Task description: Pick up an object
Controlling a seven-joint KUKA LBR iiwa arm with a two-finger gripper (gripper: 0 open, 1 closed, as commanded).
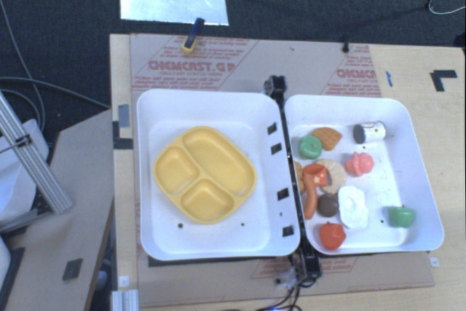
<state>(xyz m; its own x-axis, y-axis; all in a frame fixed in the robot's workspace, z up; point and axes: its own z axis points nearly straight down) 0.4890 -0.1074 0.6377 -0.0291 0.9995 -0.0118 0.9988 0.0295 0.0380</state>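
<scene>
We judge the task to be at the approach step: no object has been lifted yet, and all candidates lie in the right bin (415, 149). We cannot tell the state of the gripper from this view. The left bin (160, 113) holds a yellow divided tray (204, 173), a smooth moulded plastic with three shallow compartments. The right bin holds small toy foods, apparently glossy plastic. At its 12 o'clock sits a white can (370, 132), cylindrical, lying on its side. A green lobed piece (400, 215) lies apart at 4 o'clock. A red rounded piece (332, 235) lies at 7 o'clock. Near the centre, a white lumpy piece (353, 206) touches a dark brown ball (328, 205) and an orange sausage (310, 202). The next move calls for a descent onto an isolated target. We consider the green lobed piece the most accessible, while the central cluster risks a crowded grasp.
</scene>
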